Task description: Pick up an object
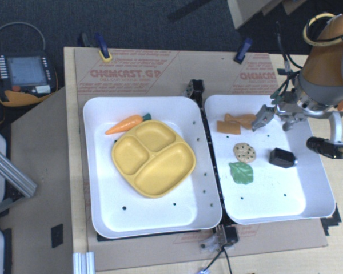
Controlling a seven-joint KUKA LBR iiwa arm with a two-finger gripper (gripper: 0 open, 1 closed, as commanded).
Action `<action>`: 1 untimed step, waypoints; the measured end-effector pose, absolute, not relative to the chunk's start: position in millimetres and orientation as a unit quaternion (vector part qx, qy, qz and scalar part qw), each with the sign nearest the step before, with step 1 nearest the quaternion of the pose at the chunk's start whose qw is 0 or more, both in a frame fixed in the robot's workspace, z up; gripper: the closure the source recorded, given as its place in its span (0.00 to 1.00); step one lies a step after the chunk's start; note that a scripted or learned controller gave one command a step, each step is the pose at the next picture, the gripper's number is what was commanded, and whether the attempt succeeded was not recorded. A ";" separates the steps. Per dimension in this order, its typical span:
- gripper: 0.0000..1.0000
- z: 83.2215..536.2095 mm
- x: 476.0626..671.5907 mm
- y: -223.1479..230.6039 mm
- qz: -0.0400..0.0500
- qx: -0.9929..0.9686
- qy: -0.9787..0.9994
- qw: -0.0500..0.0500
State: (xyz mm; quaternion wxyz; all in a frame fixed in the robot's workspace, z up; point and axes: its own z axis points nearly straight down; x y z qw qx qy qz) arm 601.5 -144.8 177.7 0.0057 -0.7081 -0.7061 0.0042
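Now the arm [323, 61] reaches in from the right over the right bin [308, 210], its gripper [276, 117] spread wide, apparently holding nothing, one finger [260, 119] near the orange pieces [235, 123]. Cookie [244, 152], green piece [241, 172] and black block [282, 157] lie below, bare floor around them.

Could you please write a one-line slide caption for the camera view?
Gripper hovers open above the right bin holding a cookie and black block; a yellow plate and carrot fill the left.
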 end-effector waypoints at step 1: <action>0.00 185.6 604.9 -144.5 0.000 -0.707 -0.707 0.000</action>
